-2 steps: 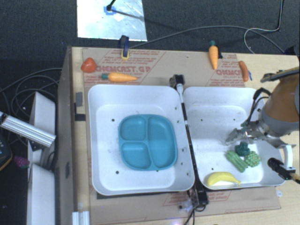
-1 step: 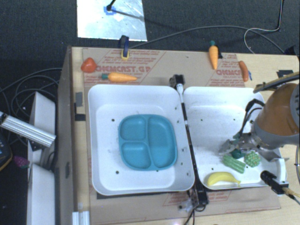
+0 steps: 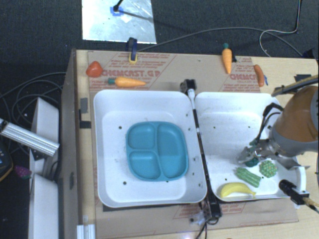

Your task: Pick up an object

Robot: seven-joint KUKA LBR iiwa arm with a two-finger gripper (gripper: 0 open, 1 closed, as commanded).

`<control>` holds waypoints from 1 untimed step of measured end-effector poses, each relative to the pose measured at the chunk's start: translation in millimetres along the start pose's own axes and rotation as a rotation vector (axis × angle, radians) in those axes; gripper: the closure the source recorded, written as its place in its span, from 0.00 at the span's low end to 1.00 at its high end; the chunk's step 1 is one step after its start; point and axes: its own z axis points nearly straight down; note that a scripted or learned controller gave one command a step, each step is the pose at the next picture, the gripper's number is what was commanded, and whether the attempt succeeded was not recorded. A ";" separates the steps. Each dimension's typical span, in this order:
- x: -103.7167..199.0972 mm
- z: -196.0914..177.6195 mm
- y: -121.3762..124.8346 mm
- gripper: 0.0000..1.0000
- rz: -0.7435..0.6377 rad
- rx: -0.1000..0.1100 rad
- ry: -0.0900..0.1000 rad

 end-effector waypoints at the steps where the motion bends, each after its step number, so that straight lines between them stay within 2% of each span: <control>1: 48.2 -146.4 3.1 1.00 -0.001 -0.003 -0.001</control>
